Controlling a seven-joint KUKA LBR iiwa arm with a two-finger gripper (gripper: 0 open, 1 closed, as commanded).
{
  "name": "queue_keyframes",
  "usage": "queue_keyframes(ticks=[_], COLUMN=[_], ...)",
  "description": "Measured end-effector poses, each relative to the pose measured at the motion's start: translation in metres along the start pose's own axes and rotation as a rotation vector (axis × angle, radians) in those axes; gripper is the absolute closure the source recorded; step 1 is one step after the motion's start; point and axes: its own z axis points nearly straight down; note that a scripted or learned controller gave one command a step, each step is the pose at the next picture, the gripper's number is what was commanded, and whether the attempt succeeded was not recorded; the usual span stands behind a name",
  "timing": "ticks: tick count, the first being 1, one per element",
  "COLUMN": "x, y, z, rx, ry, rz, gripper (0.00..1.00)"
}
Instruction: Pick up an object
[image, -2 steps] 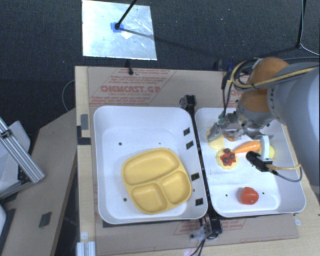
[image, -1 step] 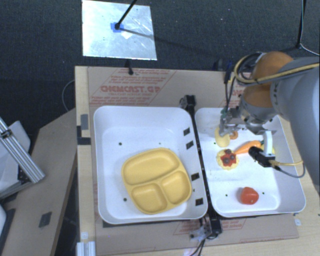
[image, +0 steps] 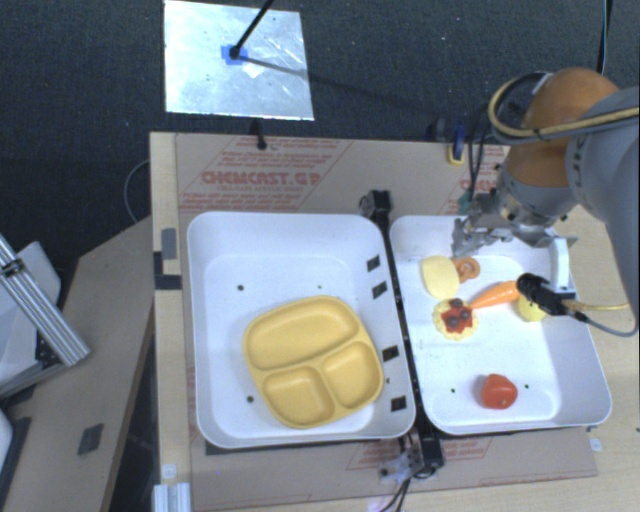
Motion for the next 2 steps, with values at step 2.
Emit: queue_keyframes(ticks=[2], x=[-0.006], y=[0.013], z=[-0.100], rx=[0.001], ry=[0.000], rz=[-0.001], gripper=[1.00])
